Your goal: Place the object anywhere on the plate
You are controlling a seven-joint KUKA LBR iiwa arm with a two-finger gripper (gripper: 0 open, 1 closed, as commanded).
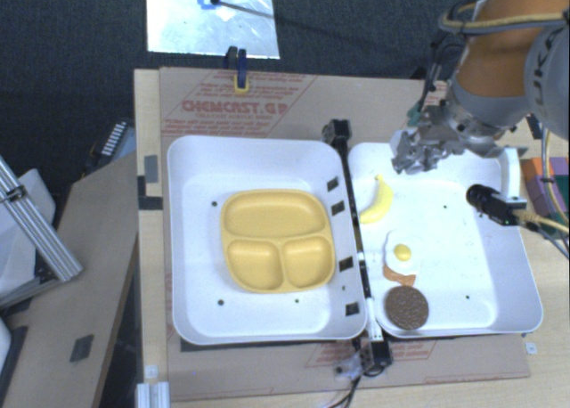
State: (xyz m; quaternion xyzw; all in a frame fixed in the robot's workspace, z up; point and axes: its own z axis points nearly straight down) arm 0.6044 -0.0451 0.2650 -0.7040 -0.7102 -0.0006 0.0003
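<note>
1. At the 11 o'clock corner of the right bin [525, 299], gripper [417, 155]: hangs low over the white floor with nothing visibly in it. Whether it stands apart or together cannot be told from this angle. The arm [517, 32] reaches in from 2 o'clock, which probably explains the slanted approach.
2. Banana [379, 200]: the likely object of the task, judged from its nearness to the gripper.
   - Position: at 7 o'clock from the gripper, near but apart. It lies flat on the bin floor, close to the wall shared with the neighbouring bin.
   - Appearance: small, smooth, plain yellow and toy-like. It is a crescent with one tip toward 12 o'clock and the other toward 8 o'clock, its hollow side facing the shared wall.
   - Handling: the narrow body suggests a grasp across its middle.
3. Fried egg [402, 254]: at 6 o'clock from the gripper, beyond the banana. It is white with a yellow yolk and sits on an orange-brown slice.
4. Brown disc [407, 306]: at 6 o'clock from the egg and just beside it, round and dark, in the bin's 7 o'clock corner.
5. Plate [274, 241]: at 8 o'clock from the gripper and well apart from it, centred in the left bin [191, 219]. It is yellow, has three compartments and lies flat and bare, so any compartment is open to a drop from above. The placement is not yet done.
</note>
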